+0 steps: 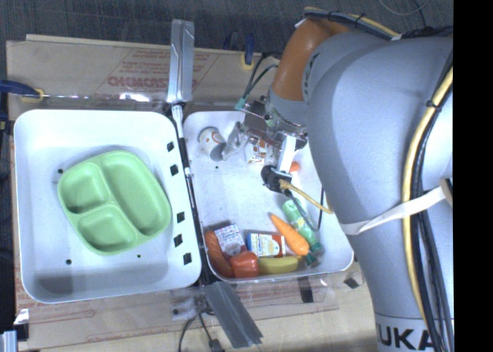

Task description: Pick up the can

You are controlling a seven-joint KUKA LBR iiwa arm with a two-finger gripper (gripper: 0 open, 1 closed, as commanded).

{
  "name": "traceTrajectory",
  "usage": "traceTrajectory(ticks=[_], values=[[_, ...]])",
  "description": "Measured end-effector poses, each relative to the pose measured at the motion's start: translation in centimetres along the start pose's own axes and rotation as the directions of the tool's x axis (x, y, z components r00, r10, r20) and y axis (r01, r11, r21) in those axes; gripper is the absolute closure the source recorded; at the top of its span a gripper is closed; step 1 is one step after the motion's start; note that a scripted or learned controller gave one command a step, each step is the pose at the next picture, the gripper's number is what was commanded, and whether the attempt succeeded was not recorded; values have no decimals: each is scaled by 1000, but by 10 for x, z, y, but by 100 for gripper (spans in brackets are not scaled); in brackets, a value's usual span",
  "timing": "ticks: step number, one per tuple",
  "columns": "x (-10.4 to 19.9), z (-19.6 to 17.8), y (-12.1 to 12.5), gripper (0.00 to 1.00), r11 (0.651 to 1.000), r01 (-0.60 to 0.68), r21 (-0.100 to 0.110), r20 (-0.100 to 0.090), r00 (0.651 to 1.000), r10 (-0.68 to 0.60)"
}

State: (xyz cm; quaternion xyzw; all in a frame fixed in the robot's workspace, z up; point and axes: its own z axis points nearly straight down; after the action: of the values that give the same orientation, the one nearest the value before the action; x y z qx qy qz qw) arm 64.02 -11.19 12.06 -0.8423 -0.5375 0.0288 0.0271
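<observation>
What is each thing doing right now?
green plate: lying flat in the left bin, compartments bare
can: on its side among the toy food in the right bin
carrot: lying slanted beside the can
gripper: low over the right bin's far end

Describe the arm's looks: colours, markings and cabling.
The arm is bulky, rounded and light grey, with an orange band above the wrist. Dark KUKA lettering marks its base. Black and yellow cables run along its side, and a metallic gripper carries small wires.
</observation>
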Motion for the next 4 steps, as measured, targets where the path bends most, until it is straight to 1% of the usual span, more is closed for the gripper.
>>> traceTrajectory(ticks=[1,2,3,4], values=[[72,-69,-22,0,996,-64,-68,-22,998,63],[33,-66,-43,0,997,-27,-68,-19,999,26],[19,-68,-18,0,987,142,-74,-7,990,-143],[2,-7,17,0,906,418,-74,12,908,-418]])
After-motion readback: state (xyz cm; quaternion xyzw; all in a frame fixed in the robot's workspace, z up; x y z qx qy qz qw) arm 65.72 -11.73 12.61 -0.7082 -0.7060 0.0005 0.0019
